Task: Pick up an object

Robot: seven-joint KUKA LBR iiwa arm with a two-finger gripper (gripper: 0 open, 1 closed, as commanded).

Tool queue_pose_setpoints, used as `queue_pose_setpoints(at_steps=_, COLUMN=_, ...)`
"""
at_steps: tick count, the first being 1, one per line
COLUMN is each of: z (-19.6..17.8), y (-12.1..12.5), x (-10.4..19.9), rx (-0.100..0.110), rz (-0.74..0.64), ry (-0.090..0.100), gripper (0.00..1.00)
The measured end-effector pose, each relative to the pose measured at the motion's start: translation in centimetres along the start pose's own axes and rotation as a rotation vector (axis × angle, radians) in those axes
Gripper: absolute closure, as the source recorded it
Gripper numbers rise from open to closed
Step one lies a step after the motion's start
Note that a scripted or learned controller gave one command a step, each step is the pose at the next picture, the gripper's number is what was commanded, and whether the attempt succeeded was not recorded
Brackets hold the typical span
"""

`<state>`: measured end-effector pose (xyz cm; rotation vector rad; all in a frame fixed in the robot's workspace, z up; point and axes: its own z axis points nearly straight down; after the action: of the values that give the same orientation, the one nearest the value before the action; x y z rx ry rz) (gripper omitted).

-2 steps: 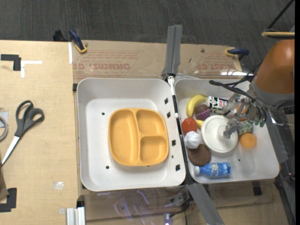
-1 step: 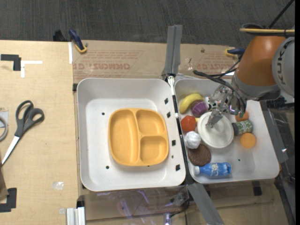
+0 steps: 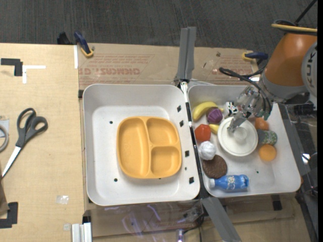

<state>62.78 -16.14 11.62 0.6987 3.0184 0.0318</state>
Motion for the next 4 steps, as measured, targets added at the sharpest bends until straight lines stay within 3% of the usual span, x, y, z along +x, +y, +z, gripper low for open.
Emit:
queue_pose_setpoints(at_steps=1, z=0.1, y=6.2, x=0.0, rx=0.026, rz=0.152, ry=-0.010, gripper=0.00)
queue_pose_setpoints(at_steps=2, z=0.2, y=-2.9, x=-3.4, rx=0.033, rz=0.338, ry=0.019, gripper=0.00)
queue_pose_setpoints(at_steps=3, z=1.5, y=4.3, x=0.0, rx=0.034, rz=0.631, ry=0.004, gripper=0.00)
queue_pose_setpoints(at_steps=4, z=0.7, y=4.4, x=0.1, rx=0.036, rz=0.626, ry=0.007, gripper=1.00)
